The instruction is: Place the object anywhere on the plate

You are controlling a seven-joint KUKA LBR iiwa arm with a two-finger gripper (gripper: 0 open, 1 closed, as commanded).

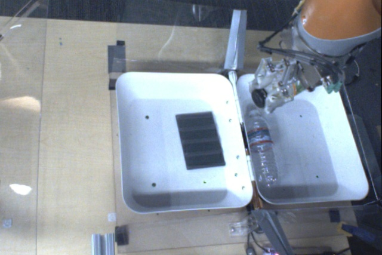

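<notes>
In right bin [313, 149], bottle [262, 151] near hand [270, 94]

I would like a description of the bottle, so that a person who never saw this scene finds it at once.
Start at the right bin of the two white ones. Against its left wall, a clear plastic bottle lies on its side. It is see-through and round, whereas the thing in the left bin is a flat, black, ribbed plate.
</notes>
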